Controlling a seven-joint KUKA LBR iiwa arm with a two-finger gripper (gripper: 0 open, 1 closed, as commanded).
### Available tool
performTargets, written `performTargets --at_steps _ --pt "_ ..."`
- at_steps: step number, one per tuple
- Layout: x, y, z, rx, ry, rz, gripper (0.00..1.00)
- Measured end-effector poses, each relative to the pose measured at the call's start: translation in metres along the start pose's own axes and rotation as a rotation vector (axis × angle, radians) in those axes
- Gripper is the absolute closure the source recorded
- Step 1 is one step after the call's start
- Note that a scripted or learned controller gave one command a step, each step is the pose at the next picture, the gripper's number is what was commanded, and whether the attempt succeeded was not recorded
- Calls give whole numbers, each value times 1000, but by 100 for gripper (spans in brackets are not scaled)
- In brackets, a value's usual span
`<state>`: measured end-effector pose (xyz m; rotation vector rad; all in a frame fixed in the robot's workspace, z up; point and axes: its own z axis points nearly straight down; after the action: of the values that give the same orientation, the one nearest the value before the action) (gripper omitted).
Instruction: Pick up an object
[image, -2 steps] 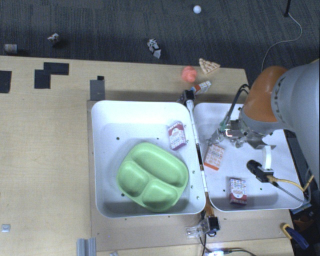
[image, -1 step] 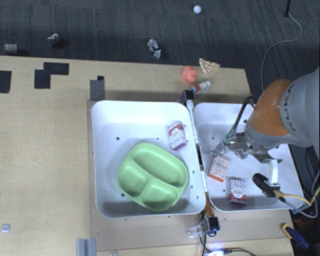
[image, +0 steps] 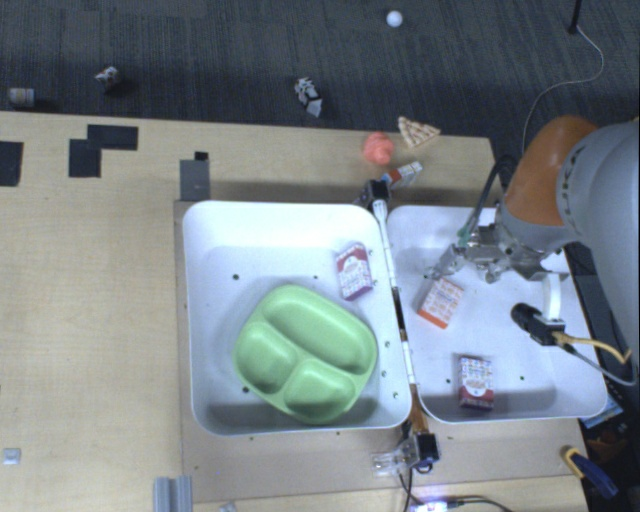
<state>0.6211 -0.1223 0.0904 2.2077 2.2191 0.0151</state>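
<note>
Right bin (image: 560, 400): flat orange-white packet (image: 441, 301)

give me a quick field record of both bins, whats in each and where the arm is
left bin: green divided plate; small red and white packet near its right wall
right bin: orange and white packet; red and white packet near the front
arm: over the right bin's far right part
pincer: above the orange and white packet, nothing seen held

Grey arm (image: 590, 190) reaching from right, pincer (image: 462, 255) lowered
</note>
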Motion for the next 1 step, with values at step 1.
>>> performTargets --at_steps 1 --pt "36 -39 0 -3 -1 1 0"
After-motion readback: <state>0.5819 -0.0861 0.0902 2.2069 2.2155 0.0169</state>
